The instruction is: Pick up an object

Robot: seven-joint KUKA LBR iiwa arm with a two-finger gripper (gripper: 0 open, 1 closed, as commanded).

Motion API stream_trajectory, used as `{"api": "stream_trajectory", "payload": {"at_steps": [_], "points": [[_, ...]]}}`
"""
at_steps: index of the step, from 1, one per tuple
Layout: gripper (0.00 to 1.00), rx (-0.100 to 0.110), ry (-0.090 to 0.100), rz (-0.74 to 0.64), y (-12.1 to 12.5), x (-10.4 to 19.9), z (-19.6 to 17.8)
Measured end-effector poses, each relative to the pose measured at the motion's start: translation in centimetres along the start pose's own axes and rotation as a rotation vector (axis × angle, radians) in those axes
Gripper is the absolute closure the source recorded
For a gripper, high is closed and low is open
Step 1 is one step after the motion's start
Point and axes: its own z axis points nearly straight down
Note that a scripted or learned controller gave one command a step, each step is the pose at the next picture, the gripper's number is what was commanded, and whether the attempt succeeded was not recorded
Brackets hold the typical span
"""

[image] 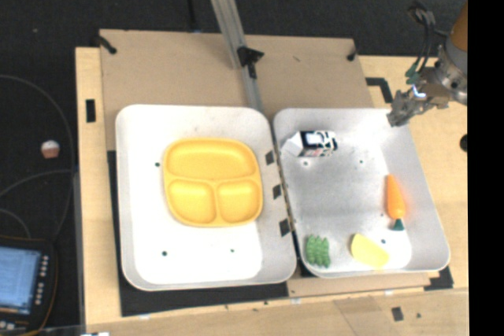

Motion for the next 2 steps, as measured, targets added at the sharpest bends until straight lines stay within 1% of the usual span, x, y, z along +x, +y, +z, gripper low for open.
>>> {"api": "stream_trajectory", "payload": {"at_steps": [1, 2], "points": [[1.0, 0.006, 0.002, -0.003, 0.4, 4.2, -0.1], [1.0, 0.007, 0.003, -0.003, 1.4, 8.5, 0.1]]}}
